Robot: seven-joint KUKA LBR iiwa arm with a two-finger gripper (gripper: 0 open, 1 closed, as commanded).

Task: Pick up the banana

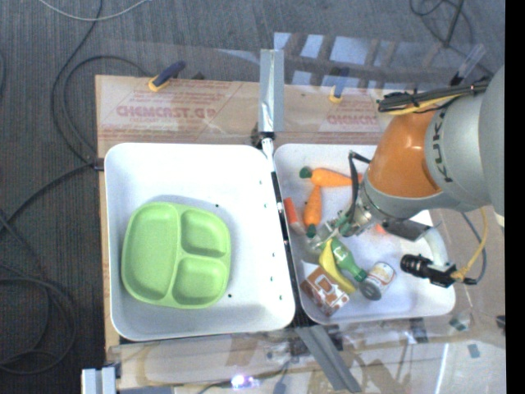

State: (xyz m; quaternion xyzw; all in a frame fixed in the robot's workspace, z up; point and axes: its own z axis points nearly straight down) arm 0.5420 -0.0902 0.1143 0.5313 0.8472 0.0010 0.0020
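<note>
1. Camera view, from above: two shallow white plastic bins sit side by side on a surface. The left bin (246, 158) holds a lime-green plastic plate with three compartments (175, 254).
2. The right bin (435, 302) is crowded. The small yellow banana (331, 265) lies near the bin's middle, with a green bottle (351, 266) resting across it, a brown box (323, 293) just below and a small tin can (376, 280) beside the bottle. Two orange carrots (321, 191) lie above.
3. The grey and orange arm (410, 158) reaches in from the right; its hand (346, 222) hovers just above the banana. Whether it is open or closed, I cannot tell; nothing is visibly held.
4. Judged step: approach, before the grasp. The next move likely calls for descending onto the banana's bare end, clear of the bottle.
</note>
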